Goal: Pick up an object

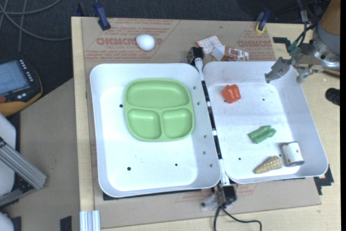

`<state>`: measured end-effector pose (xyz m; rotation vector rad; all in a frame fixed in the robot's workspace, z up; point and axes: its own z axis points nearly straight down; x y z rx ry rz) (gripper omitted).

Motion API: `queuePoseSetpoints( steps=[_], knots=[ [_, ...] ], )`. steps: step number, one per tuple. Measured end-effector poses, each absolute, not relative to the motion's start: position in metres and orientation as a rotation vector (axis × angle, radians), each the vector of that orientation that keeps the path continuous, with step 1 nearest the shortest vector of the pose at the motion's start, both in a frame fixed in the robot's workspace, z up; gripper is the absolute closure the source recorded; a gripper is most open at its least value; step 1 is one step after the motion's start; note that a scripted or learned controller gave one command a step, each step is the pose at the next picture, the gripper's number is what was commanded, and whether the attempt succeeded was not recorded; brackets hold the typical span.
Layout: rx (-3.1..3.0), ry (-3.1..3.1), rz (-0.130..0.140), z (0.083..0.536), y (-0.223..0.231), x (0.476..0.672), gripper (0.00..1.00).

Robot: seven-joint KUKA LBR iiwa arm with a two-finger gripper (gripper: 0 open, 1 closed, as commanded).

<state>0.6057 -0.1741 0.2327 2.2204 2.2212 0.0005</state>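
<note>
Gripper (285, 68) sits at the right bin's (303, 111) upper right rim; whether it grips anything cannot be told. Red pepper (231, 93), green pod (261, 134), corn cob (268, 164) and small cylinder (292, 153) lie inside, untouched.

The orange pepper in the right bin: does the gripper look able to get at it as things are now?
Probably yes. The orange pepper lies alone on the floor of the right bin, apart from the green piece. The gripper hangs over the bin's far right corner, and nothing stands between them.
</note>
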Motion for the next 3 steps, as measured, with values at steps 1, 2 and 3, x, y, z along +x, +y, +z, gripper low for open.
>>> queuePoseSetpoints(
  steps=[1,2,3],
  knots=[
    [2.224,2.222,-0.001,0.098,-0.148,0.536,0.0],
    [2.22,2.222,0.001,0.094,-0.113,0.624,0.0],
    [2.218,2.222,0.001,0.085,-0.098,0.667,0.0]
  ],
)
